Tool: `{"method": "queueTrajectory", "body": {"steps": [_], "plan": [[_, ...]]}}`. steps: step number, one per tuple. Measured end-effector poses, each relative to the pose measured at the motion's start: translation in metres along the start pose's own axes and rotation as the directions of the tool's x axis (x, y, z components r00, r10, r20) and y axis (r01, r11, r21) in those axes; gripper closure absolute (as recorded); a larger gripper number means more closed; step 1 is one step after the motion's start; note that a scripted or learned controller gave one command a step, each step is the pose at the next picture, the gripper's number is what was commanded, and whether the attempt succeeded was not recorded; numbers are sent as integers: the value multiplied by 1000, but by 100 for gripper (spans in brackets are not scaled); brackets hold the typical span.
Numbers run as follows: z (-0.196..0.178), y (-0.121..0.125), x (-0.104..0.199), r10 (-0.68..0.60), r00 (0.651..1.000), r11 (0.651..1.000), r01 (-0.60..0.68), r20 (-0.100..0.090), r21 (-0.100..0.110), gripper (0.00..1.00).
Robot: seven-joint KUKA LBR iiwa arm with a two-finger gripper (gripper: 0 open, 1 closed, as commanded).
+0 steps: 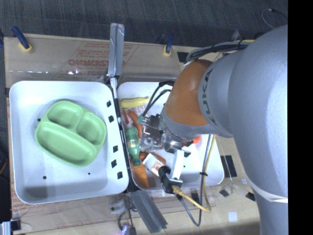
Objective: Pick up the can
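Over the right bin (pixel 211 177) hung the gripper (pixel 155 140), low among jumbled items, presumably seeking 1 can; its grip was unreadable.

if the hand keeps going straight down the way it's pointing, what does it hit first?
Likely the pile of toy food in the right bin: the hand points down over the green bottle and orange pieces near the bin's left wall. Which item comes first is unclear, since the arm hides much of the pile.
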State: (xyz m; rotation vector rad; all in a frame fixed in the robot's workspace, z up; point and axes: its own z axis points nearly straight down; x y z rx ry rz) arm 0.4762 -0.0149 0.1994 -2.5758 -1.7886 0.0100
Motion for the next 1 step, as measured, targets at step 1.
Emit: {"method": "queueTrajectory", "body": {"steps": [1], "plan": [[-40,-6,64,-101,995,995,101,-1,-4,100]]}}
